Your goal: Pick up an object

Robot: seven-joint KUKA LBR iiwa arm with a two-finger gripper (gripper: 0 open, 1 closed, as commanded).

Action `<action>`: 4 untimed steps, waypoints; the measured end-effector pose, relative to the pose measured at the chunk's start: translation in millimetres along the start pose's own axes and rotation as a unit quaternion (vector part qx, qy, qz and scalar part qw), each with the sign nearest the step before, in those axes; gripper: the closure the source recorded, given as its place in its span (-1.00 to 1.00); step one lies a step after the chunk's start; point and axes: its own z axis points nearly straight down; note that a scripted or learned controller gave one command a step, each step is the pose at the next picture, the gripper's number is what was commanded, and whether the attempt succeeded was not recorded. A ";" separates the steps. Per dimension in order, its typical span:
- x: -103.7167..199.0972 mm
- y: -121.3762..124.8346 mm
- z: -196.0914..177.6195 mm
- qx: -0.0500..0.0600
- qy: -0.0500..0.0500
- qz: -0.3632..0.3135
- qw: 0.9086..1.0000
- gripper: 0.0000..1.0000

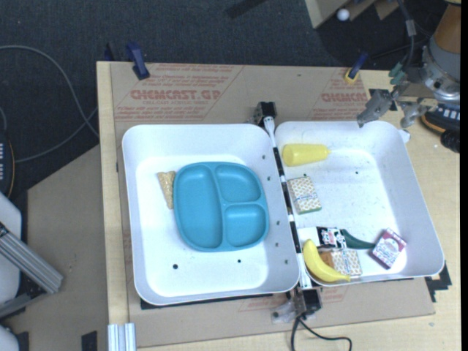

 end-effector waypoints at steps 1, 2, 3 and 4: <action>44.0 12.1 106.8 0.001 0.001 -0.001 1.000 -1.00; 53.2 31.1 169.3 -0.008 -0.001 0.000 1.000 -1.00; 53.9 32.0 158.7 -0.009 -0.001 0.000 1.000 1.00; 53.8 31.8 158.9 -0.009 -0.001 0.000 1.000 -1.00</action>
